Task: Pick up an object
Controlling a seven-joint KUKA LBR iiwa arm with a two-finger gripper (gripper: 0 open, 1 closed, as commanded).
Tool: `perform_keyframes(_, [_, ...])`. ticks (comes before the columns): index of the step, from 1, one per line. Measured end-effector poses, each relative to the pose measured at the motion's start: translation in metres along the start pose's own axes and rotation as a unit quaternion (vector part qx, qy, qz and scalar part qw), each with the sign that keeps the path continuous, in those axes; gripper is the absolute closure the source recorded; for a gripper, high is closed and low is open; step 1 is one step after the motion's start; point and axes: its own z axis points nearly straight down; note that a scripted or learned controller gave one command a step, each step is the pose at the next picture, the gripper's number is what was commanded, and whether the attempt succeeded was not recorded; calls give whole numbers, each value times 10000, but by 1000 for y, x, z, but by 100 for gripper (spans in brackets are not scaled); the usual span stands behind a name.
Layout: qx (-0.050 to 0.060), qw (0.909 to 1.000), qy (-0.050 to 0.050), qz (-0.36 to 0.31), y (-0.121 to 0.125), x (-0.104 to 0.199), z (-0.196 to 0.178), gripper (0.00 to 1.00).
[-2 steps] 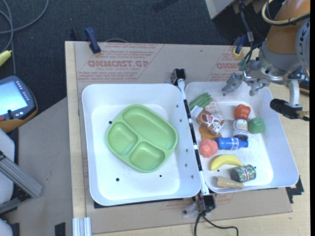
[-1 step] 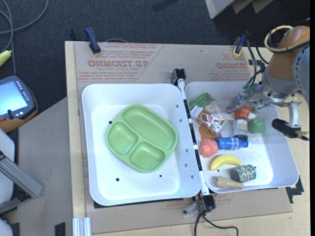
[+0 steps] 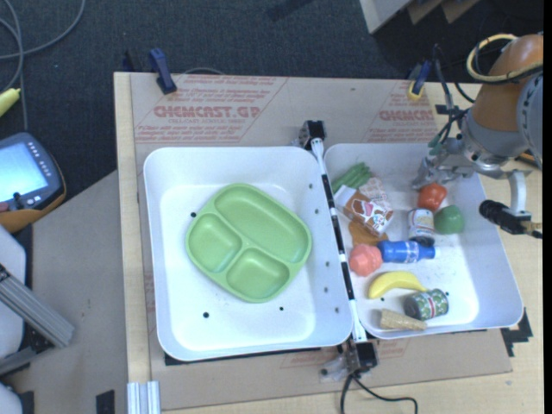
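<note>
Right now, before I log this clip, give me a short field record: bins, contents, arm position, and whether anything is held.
left bin: holds a green divided plate
right bin: toy food, including banana, orange-red tomato, green ball, blue bottle, small can
arm: over the right bin's far right corner
gripper: just above the tomato
held: nothing visibly held
</note>
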Motion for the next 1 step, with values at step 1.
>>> perform_keyframes(1, [-4,10000,19,-24,-40,61,-80,100])
